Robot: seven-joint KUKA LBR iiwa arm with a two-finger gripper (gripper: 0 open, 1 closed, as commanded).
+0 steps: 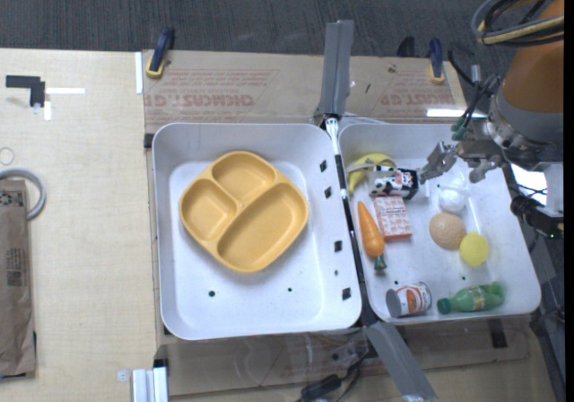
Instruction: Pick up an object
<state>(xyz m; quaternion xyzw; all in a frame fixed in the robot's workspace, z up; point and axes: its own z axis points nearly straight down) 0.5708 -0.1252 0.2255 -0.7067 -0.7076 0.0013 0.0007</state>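
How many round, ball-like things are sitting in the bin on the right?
3, clustered toward the right bin's far-right side: a white ball just below the gripper, a tan egg below that, and a yellow ball beside the egg. The arm may hide others.

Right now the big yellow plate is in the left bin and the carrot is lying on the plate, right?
Not quite. The yellow plate is in the left bin, but the carrot is not on it. The camera view shows the carrot lying in the right bin, by its left wall, next to the small red box.
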